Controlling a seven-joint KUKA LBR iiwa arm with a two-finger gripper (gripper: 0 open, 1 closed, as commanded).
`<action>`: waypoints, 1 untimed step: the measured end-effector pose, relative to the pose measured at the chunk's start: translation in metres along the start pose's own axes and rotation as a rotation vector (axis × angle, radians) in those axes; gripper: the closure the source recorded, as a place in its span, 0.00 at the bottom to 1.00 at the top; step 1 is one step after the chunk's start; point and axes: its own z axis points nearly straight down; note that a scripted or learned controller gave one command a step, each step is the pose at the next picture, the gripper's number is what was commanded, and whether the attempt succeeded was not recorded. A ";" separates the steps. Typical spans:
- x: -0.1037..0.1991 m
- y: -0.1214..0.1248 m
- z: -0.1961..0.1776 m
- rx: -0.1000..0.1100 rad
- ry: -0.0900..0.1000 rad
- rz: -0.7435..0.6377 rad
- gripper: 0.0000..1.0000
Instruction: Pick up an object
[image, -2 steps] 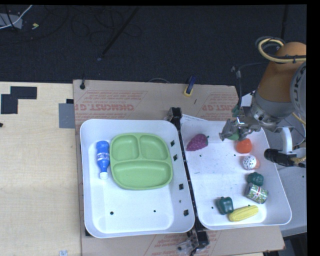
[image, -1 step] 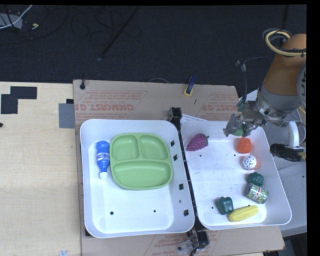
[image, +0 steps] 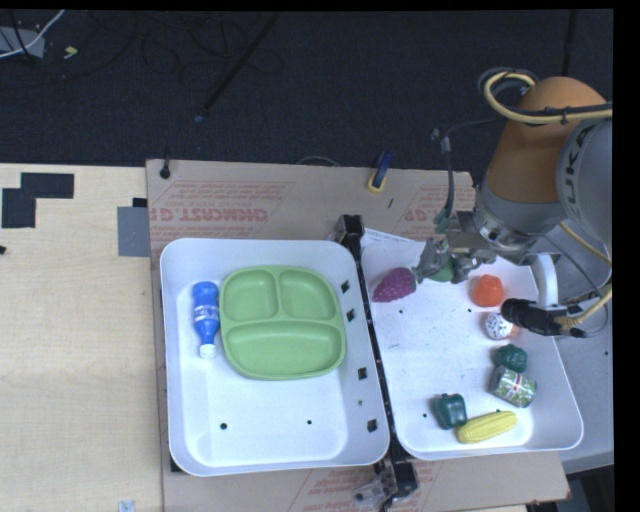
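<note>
The claw (image: 447, 266) hangs low over the far end of the right-hand bin (image: 560, 436), at the end of the grey arm (image: 545, 150) with its orange band, and from this slant I cannot tell how it is set, since the metal bits at its tip blur together. Just to its left, close enough that it may be touching (hard to say from here), lies a purple fruit-like lump (image: 394, 285) against the bin's inner wall. Just to its right sits an orange ball (image: 488, 290), apart from the claw. Nearer to me than the claw, down the right side of the same bin, come a small white spotted piece (image: 497, 326), a dark green piece (image: 510, 357) and a little green-patterned can (image: 513, 386). Further toward me, well apart from the claw, a green pepper (image: 449, 409) lies just beside a yellow corn cob (image: 487, 427). Well off to the claw's left, in the other bin (image: 250, 440), a green divided plate (image: 282, 322) rests with a blue bottle (image: 204, 316) lying just beside its far side from the claw.
</note>
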 end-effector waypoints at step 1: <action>0.022 0.005 0.004 0.000 -0.002 0.002 1.00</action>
